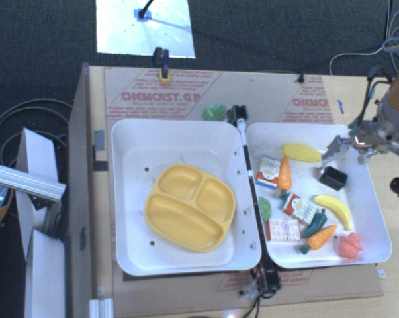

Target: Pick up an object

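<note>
Left bin (130,177): holds the yellow tray (189,207), leave it alone
Right bin (378,234): toy food is crowded here, so choose an outlier
Gripper (333,152): finger state unclear; hangs over the black block (333,177); descend straight

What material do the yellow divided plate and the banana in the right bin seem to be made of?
The plate looks like matte moulded plastic: even yellow colour, soft rounded ridges between compartments. The banana seems a smooth plastic toy, with a slight sheen and uniform colour, though rubber is possible.
</note>
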